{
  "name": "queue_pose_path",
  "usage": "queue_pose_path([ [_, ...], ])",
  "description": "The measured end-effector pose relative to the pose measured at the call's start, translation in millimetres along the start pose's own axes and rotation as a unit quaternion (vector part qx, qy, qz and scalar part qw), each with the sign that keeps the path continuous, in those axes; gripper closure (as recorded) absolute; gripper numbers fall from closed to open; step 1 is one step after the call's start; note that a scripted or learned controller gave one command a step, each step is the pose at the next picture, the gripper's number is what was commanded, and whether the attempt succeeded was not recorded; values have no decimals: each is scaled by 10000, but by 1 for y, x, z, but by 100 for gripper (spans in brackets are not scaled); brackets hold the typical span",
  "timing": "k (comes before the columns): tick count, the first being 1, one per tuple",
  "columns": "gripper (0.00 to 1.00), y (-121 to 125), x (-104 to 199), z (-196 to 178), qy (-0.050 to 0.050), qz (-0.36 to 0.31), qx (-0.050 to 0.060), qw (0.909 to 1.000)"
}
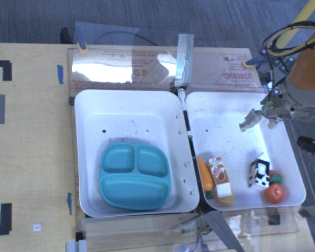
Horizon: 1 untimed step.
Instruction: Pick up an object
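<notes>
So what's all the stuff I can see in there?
bins: two, white, side by side on the bench
tray: one, blue, three sections, in the left bin
carrot: one, orange, right bin, near its left wall
carton: one, white and tan, right bin, beside the carrot
cow: one, black and white, right bin, near corner
tomato: one, red, right bin, beside the cow
tape: blue bits on the bench
arm: one, grey with orange band, at the right
gripper: one, grey, over the right bin's far part
</notes>
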<state>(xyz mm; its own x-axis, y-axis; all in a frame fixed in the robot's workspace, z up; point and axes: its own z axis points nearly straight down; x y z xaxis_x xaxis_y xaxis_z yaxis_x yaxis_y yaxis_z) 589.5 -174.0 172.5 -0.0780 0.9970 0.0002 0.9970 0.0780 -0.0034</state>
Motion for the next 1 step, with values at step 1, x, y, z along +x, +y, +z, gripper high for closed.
queue_pose_path([
  [1,0,-56,-43,25,-1,-746,-1,9972],
])
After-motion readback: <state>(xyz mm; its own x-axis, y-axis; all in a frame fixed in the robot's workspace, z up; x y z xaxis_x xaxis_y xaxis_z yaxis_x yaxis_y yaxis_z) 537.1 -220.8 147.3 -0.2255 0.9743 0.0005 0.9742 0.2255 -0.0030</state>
